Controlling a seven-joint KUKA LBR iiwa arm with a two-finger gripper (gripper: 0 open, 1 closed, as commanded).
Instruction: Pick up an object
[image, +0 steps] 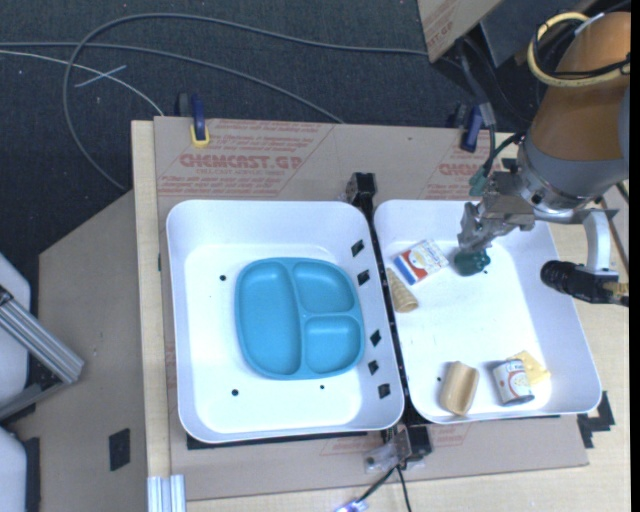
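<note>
Hand (472, 250) is lowered into the right bin (560, 330) over a teal object (471, 263), presumably for pickup. Grip state cannot be told.

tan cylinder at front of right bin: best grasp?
Grip the tan cylinder across its round body, coming straight down. It seems to lie on its side, lengthwise toward the bin's front rim, with bare floor to its left and a gap before the small carton on its right.
</note>
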